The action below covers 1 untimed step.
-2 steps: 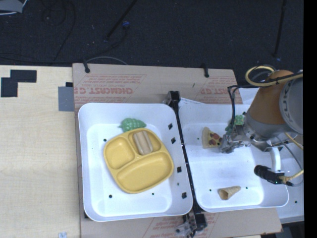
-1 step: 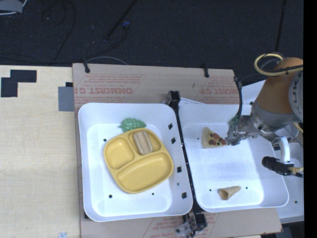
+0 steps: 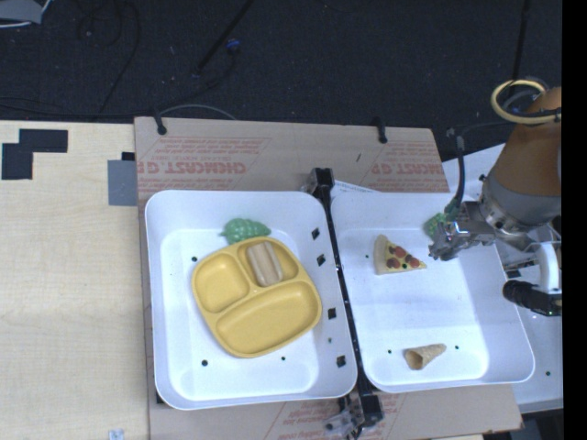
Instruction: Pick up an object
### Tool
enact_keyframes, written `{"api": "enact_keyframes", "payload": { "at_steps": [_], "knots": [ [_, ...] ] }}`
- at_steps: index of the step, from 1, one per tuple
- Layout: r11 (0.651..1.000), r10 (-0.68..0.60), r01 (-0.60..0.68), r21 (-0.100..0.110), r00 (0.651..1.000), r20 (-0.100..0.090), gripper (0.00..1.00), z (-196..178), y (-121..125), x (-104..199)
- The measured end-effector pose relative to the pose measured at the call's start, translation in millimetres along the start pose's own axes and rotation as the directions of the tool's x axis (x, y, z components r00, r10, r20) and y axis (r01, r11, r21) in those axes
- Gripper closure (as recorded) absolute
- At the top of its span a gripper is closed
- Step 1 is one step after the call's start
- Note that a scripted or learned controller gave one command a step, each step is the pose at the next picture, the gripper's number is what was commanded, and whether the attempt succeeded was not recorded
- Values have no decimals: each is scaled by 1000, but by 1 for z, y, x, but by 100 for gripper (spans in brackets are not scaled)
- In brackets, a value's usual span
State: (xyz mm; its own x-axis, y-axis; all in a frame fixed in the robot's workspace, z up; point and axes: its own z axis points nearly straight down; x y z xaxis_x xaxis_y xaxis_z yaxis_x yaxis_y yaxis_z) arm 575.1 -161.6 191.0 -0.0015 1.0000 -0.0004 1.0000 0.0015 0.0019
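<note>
Over on the left, a yellow tray (image 3: 255, 302) is seen in the left bin (image 3: 174, 365), with a hot dog (image 3: 265, 263) in one part and a green leaf (image 3: 244, 229) at its top edge. A pizza slice (image 3: 395, 256) and a cone (image 3: 424, 356) are laid in the right bin (image 3: 477, 337). The gripper (image 3: 447, 236) is held just right of the pizza; how wide it is open cannot be told.

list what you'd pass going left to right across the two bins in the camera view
yellow divided plate → hot dog → pizza slice → end effector. The green leafy piece overlaps the plate's span, and the cone overlaps the pizza slice's, so both are left out.
</note>
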Motion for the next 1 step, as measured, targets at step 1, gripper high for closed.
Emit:
{"api": "enact_keyframes", "payload": {
  "at_steps": [1],
  "knots": [
    [1000,0,0,2,1000,0,100,-19,0,-1]
  ]
}}
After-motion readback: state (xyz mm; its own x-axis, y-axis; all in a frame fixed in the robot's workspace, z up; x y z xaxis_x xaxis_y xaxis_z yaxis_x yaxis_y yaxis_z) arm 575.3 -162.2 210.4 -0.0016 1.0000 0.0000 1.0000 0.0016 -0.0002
